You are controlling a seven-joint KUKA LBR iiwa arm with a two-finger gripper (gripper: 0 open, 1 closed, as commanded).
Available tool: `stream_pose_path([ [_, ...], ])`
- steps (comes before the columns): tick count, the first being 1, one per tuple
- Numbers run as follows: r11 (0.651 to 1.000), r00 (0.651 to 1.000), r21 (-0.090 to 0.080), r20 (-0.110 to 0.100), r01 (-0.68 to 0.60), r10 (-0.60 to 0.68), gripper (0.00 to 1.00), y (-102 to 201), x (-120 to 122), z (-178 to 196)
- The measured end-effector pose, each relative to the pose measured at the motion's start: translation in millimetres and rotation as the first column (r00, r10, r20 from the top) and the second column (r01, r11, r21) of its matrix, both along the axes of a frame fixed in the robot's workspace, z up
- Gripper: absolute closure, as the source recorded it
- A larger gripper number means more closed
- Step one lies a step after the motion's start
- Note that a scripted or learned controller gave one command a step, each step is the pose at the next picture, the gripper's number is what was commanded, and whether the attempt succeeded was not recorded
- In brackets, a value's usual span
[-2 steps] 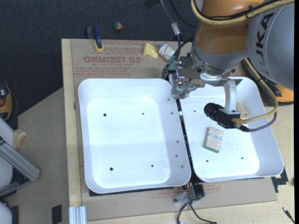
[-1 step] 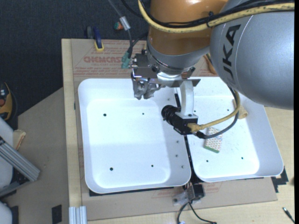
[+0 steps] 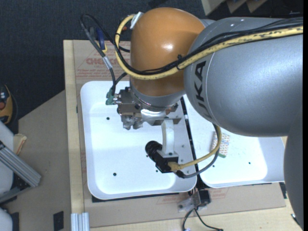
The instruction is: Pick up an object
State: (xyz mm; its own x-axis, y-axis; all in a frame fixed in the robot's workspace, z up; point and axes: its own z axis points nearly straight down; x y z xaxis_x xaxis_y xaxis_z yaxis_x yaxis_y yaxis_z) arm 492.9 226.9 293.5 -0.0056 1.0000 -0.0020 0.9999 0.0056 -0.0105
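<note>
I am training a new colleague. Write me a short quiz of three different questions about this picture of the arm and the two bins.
1. True or false: the arm hangs over the left bin.
2. What colour is the cable looped around the orange band? A) yellow B) red C) green
3. Fill in: both bins are ____ in colour.

Key: 1 true; 2 A; 3 white. The right bin is partly covered by the arm.

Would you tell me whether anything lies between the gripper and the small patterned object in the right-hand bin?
Yes: the bins' adjoining rims run between the gripper, over the left bin, and the patterned object; a yellow cable loops there too.
</note>
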Motion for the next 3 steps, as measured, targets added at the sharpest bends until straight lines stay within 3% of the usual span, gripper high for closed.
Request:
stream_pose_path([
  [1,1.000,1.000,0.000,0.002,0.007,-0.007,1.00,-3,-15,-43],
  [2,1.000,1.000,0.004,0.020,0.011,-0.011,1.00,-62,-13,54],
  [3,1.000,1.000,0.012,0.030,0.000,-0.001,1.00,-22,-14,252],
])
